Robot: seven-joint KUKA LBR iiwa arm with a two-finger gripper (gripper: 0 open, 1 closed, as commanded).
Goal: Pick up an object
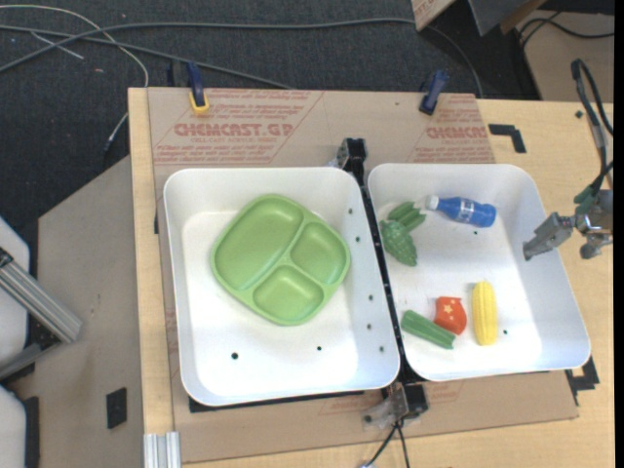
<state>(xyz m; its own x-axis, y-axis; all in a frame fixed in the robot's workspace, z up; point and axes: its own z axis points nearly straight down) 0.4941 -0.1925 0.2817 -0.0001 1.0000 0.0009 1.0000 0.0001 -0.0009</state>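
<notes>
The right bin (552, 291) holds several toy items. A blue bottle (464, 211) lies at the back, with a green leafy vegetable (400, 234) to its left. Toward the front lie a green cucumber (427, 329), a small red fruit (449, 312) and a yellow corn cob (484, 312). My gripper (564, 248) hovers over the right rim of this bin, to the right of the bottle and behind the corn. Its fingers are spread open with nothing between them.
The left bin (195, 349) carries a light green divided plate (281, 258). A black clamp (353, 153) sits at the back where the two bins meet. Cardboard (322, 115) covers the bench behind the bins. Cables (593, 96) hang at the far right.
</notes>
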